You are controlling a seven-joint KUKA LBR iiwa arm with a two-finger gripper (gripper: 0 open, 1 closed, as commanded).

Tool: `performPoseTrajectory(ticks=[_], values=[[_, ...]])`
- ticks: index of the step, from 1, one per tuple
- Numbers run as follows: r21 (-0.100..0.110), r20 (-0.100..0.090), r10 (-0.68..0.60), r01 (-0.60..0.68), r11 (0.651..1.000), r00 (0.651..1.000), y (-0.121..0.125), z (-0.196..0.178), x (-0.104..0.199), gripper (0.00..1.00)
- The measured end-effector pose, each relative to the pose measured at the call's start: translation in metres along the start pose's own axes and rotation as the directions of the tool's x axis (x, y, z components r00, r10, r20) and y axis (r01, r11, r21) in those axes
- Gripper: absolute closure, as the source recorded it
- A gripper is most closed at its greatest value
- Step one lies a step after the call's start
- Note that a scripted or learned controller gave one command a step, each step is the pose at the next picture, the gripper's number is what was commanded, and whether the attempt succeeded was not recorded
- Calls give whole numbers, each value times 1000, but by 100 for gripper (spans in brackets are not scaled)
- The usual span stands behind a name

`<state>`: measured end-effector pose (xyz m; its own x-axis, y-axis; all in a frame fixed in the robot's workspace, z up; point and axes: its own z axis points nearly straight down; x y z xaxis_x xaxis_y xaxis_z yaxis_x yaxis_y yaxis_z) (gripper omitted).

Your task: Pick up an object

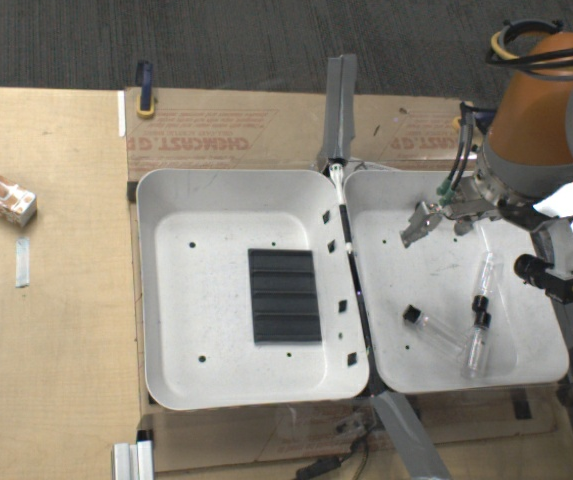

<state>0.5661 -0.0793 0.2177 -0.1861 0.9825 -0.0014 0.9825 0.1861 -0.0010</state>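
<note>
1. In the left bin [166, 268], a black ridged block [286, 295] lies flat.
2. In the right bin [396, 358], clear tubes [478, 313] lie near the front.
3. Above its back part, the jaws [428, 220] hang spread open, holding nothing.

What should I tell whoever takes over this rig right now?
Gripper: over the upper part of the right bin, above the floor, holding nothing that can be seen; finger state unclear.
Right bin: clear tubes with black caps lie toward its lower right; a small black-capped piece lies left of them.
Left bin: a black ridged block lies flat at centre.
Done: nothing picked yet.
Left: descend on one object, grasp, lift.
</note>
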Motion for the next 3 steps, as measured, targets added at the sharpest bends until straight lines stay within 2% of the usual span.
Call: performPoseTrajectory(ticks=[1,2,3], values=[[1,-1,-48,48,999,999,-40,14,-45,0],[-1,1,-186,186,983,983,-50,17,-113,0],[-1,-4,-215,215,977,977,-71,124,-128,0]])
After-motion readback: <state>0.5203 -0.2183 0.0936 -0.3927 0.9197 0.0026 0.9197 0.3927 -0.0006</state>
